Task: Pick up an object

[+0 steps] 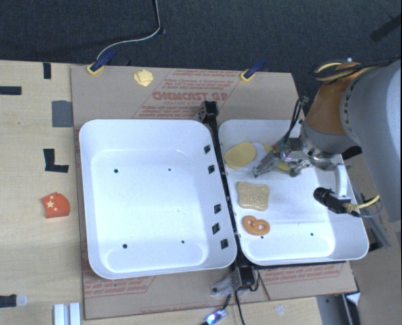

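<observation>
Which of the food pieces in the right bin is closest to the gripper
The round yellow piece, at the bin's upper left. The gripper sits just right of it; the square tan cracker and the orange pretzel lie farther below.

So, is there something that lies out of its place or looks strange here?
Yes. A red piece lies on the wooden bench left of the left bin, and a small yellow piece sits on the cardboard behind it. Both are outside the bins.

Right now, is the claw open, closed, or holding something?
Claw: cannot be told from this view; it sits low in the right bin beside the yellow round piece, nothing visibly held.
</observation>
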Robot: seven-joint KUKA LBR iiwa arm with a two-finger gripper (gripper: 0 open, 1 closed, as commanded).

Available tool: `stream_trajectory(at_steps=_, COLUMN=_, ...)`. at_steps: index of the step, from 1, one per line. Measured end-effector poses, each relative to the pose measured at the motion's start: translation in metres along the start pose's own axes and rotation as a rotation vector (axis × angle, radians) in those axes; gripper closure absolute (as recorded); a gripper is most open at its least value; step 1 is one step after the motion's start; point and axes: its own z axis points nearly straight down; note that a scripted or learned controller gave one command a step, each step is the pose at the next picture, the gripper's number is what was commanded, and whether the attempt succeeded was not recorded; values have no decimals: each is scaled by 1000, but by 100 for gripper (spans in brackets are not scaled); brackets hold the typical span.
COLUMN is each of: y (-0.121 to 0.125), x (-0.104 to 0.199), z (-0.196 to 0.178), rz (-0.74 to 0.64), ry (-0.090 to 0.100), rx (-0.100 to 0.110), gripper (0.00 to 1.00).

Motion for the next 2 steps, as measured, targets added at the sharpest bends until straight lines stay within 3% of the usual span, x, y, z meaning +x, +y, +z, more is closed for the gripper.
stream_trajectory(at_steps=1, y=55, x=-15, z=-1, rz=0, ry=1, rx=6, gripper=0)
stream_trajectory(at_steps=2, y=51, x=-15, z=-10, rz=-1, ry=1, rx=18, gripper=100)
